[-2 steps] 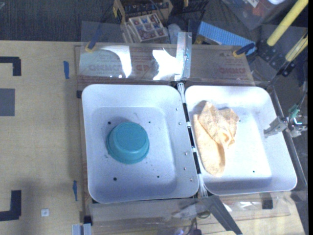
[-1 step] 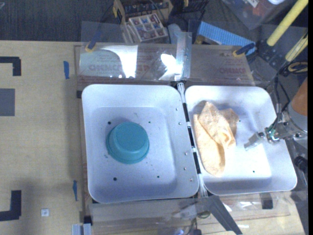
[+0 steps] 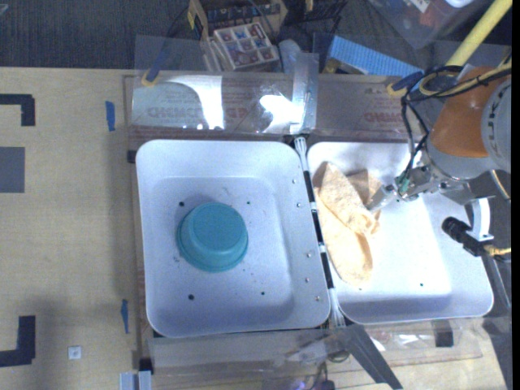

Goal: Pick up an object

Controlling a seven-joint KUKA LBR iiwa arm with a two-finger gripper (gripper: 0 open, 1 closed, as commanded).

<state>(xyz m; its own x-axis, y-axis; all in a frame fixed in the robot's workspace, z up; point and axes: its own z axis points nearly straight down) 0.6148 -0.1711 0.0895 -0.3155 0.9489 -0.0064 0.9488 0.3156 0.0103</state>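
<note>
A tan, flat, bread-like object point(image 3: 345, 234) lies along the left side of the right bin point(image 3: 422, 295), with a crumpled tan part point(image 3: 361, 182) near its upper end. My gripper point(image 3: 379, 198) reaches in from the right and sits low at the upper right edge of the tan object, touching or nearly touching it. The grey arm with its orange band point(image 3: 457, 128) stands over the bin's far right corner. In the left bin point(image 3: 162, 299), a teal bowl point(image 3: 213, 236) rests upside down, left of the middle.
The ridge where the two bins meet point(image 3: 313, 234) runs just left of the tan object. Black cables point(image 3: 416, 140) hang from the wrist above the right bin. Boxes and clutter point(image 3: 244, 35) lie beyond the bins' far edge. Bare bench point(image 3: 57, 242) spreads to the left.
</note>
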